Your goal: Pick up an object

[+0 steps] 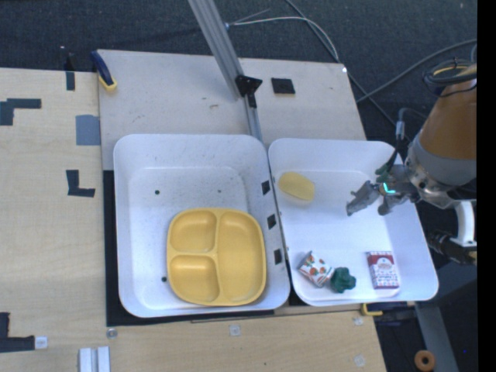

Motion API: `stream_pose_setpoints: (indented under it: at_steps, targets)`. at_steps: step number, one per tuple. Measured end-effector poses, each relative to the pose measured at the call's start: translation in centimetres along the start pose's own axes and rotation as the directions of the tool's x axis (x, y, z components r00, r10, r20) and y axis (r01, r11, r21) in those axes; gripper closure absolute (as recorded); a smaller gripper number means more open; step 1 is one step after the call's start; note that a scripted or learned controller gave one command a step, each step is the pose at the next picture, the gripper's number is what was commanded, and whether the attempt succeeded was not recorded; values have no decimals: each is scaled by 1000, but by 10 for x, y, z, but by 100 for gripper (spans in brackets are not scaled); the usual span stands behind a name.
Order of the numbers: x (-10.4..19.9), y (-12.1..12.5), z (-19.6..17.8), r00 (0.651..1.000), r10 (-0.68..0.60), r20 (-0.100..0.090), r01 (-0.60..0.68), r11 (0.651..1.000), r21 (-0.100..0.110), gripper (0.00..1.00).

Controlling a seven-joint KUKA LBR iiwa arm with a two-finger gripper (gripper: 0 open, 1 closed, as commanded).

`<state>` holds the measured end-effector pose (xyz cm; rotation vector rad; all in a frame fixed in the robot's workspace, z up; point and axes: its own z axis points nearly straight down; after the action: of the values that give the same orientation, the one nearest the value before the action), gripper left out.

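Nothing picked yet. Pincer (370, 200) open, empty, over right bin (341, 152) mid-right of frame. Nearest candidate: yellow object (296, 186) just to its left; grasp and lift remain.

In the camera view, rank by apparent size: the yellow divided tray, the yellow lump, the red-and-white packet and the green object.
1. Yellow divided tray, by far the largest.
2. Yellow lump and red-and-white packet: too close in apparent size to rank.
3. Green object, smallest.
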<state>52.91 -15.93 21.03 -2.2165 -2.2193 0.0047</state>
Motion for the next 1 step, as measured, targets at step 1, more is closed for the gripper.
stream_pose_setpoints:
  at_steps: [1]
  targets:
    - [0,1,-1,1000,-1,1,1,1000,-4,0]
